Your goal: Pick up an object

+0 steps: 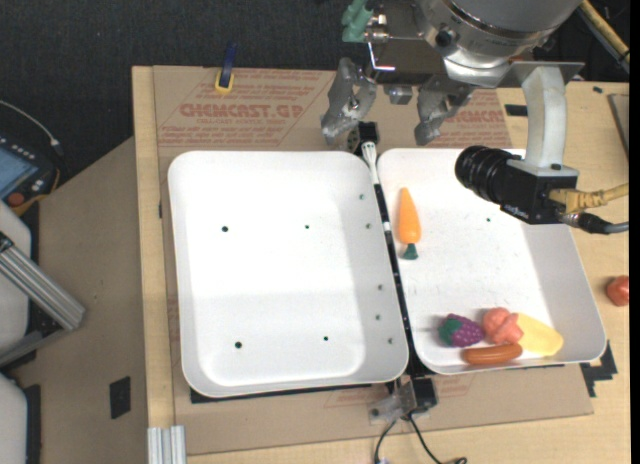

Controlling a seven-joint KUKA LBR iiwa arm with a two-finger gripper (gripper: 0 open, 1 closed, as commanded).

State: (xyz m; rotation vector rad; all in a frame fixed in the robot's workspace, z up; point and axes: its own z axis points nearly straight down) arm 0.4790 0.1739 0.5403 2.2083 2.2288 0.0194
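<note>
Bench (150, 252) first, at nine o'clock: brown board with red lettering along its far edge, and a small blue-and-yellow clip (227, 69) standing up near the eleven o'clock corner; next comes the left bin (275, 267), white and shallow, a few dark dots on its floor; a dark seam runs between it and the right bin (500, 262), the two touching side by side.

My gripper (388, 117) hangs at twelve o'clock, above the far end of that seam; my two fingers (343, 102) are spread wide apart, one toward the left bin's far corner, the other toward the right bin's; nothing sits between them and they touch no toy.

In the right bin, just past the seam, a toy carrot (408, 214) lies lengthwise, green end toward six o'clock, well apart from my fingers; at five o'clock in that bin a cluster huddles by the near wall: purple grapes (461, 331), a red sausage (490, 355) in front of them, a pink toy (503, 325), a yellow piece (541, 337); they lie close together, some touching.

A black camera (505, 184) on a white bracket overhangs the right bin at two o'clock.
</note>
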